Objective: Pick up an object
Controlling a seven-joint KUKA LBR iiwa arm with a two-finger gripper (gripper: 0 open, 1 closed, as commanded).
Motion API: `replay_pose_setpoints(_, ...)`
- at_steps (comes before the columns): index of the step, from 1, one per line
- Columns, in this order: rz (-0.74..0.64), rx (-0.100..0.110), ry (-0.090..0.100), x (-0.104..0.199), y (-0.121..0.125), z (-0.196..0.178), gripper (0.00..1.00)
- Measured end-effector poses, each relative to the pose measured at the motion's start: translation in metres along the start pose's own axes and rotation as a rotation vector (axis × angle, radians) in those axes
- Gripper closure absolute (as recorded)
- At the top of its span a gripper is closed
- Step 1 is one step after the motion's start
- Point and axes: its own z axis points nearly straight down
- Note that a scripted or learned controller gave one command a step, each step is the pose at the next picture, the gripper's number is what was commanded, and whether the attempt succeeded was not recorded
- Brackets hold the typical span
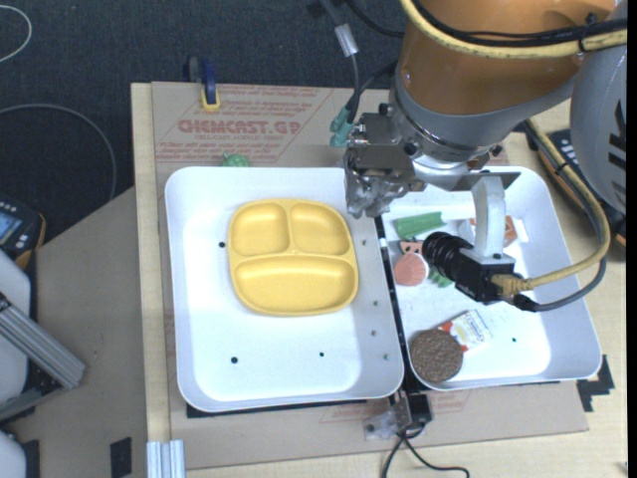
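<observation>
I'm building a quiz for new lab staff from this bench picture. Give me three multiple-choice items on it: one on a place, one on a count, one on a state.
1. Where is the yellow tray?
A. left bin
B. right bin
C. on the cardboard

2. How many compartments has the tray?
A. two
B. three
C. five

3. How does the tray lie?
A. flat, open side up
B. upside down
C. on edge

Answers:
1 A, it rests on the left bin floor.
2 B, two small above one long.
3 A, its hollows face the camera.
</observation>
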Motion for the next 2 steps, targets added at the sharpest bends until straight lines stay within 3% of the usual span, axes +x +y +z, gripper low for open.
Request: replay_pose_setpoints(2,-0.002,-0.005,0.000,0.001,0.001,-0.021,1.00)
